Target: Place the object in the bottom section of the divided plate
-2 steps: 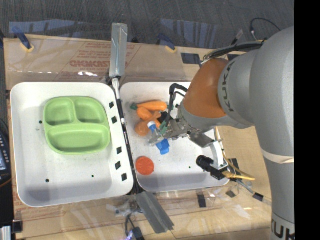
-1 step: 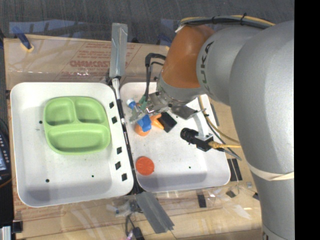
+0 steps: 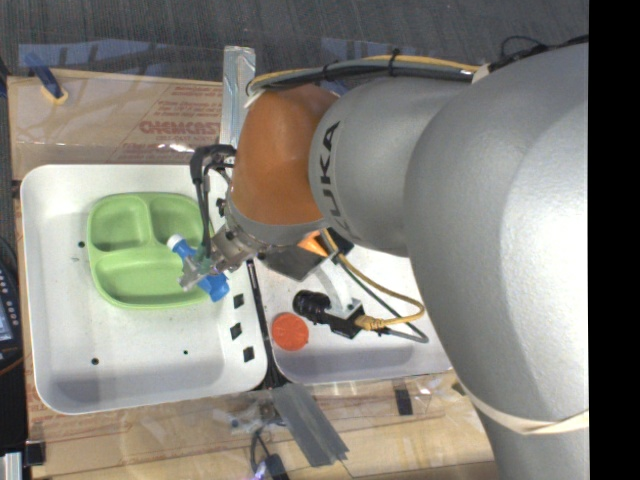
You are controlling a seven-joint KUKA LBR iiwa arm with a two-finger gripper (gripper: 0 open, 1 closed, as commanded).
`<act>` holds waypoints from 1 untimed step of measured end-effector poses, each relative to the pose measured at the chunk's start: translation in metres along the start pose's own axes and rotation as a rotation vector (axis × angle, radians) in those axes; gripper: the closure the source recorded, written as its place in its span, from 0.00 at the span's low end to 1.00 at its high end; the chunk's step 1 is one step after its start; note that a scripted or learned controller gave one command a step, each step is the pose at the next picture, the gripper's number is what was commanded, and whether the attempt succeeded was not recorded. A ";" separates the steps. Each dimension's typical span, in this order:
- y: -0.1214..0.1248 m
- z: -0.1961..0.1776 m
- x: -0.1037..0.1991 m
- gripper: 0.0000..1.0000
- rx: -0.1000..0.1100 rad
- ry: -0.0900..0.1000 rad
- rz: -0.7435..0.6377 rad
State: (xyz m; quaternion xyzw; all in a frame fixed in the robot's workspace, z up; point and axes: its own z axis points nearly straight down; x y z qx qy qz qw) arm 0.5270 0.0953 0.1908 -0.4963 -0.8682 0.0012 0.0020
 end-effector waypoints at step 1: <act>0.000 0.000 -0.001 0.00 0.000 -0.001 0.002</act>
